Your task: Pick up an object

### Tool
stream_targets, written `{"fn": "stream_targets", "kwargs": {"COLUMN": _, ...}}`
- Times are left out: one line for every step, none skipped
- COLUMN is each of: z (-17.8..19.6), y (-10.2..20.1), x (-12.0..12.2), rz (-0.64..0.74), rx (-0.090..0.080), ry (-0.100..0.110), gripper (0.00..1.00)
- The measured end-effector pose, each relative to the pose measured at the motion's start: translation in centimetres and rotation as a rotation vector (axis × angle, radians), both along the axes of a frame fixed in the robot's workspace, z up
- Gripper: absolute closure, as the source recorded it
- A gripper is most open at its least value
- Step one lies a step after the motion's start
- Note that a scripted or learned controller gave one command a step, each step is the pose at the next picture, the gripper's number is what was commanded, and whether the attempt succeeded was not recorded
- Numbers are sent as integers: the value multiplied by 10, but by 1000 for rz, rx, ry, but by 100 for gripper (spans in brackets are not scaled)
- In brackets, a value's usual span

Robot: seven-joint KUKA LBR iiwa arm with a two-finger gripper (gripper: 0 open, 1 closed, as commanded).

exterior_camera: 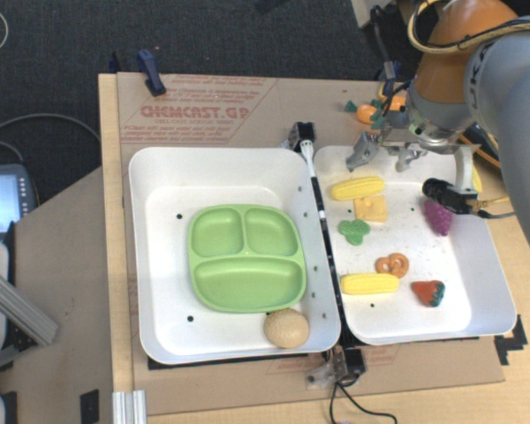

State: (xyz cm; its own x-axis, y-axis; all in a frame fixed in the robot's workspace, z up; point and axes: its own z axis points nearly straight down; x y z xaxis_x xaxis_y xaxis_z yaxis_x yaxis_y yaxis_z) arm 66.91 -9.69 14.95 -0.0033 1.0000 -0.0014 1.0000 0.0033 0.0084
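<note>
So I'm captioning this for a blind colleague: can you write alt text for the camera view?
The end effector hangs open over the far edge of the right bin, holding nothing, near a corn cob. The left bin holds a green divided plate and a tan ball.

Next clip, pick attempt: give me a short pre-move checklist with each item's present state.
1. Hand over the right bin: ok, above its far edge.
2. Nothing between the fingers: ok, open and bare.
3. Target close by: ok, corn cob lies just in front of the hand.
4. Target free of neighbours: not ok, cob touches the yellow block.
5. Hand centred over the cob: cannot tell from this slant.
6. Left bin's green plate out of the way: ok.
</note>
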Motion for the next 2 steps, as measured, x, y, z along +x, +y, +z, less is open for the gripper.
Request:
{"fn": "stream_targets", "kwargs": {"z": -60, "y": -23, "x": -19, "rz": -6, "rx": 7, "ry": 0, "gripper": 0}}
{"fn": "stream_targets", "kwargs": {"z": -59, "y": -29, "x": -28, "rz": -3, "rx": 2, "ry": 0, "gripper": 0}}
